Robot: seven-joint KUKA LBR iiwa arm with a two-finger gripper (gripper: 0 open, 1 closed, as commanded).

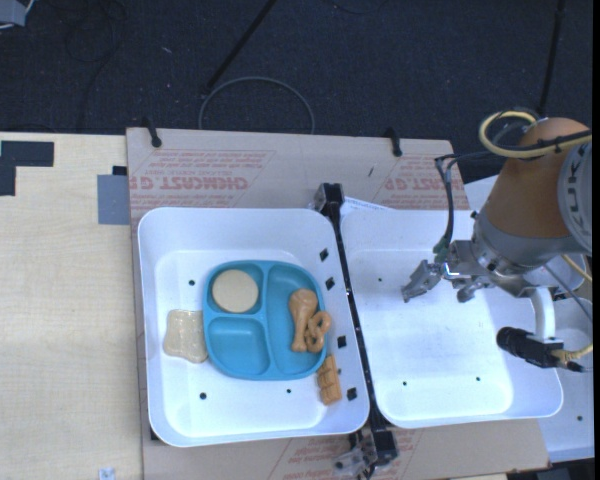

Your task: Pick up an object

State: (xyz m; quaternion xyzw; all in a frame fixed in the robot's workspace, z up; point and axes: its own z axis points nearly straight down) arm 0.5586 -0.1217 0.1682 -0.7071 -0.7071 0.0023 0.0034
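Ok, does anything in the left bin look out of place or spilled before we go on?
Two pieces lie off the blue tray on the left bin floor: a pale bread-like piece against its left edge, and a small tan piece by its lower right corner, near the divider. The rest sits in the tray's compartments.

The arm point(525, 203) reaches in, its hand point(442, 280) angled leftward.

dark carpeted floor point(280, 28) with black cables point(255, 93) behind, pale wood tabletop point(50, 318), cardboard sheet point(240, 173) underneath.

place: robotics lab | evidence: white bins point(170, 258), loose cables point(255, 93), bench point(50, 298)
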